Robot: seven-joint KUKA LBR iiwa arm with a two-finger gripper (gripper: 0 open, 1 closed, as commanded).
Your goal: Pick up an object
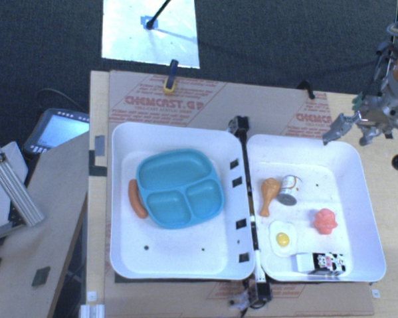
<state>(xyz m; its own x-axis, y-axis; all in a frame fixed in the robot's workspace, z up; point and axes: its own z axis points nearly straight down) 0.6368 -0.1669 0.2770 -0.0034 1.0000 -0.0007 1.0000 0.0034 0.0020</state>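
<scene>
The right bin [364, 190] holds a toy chicken drumstick [269, 194], a small silver can [289, 189] lying on its side, a pink toy [325, 221], a fried egg [282, 238] and a black-and-white milk carton [320, 262] at the front edge. My gripper [352, 128] hangs above the bin's far right corner, with its two fingers spread apart and nothing between them. It is well clear of all the objects.
The left bin [118, 250] holds a blue divided plate [179, 187] and an orange sausage [137, 198] beside it. A black clip strip [244, 190] runs between the bins. Cardboard [189, 101] lies under both. A tablet [54, 133] sits far left.
</scene>
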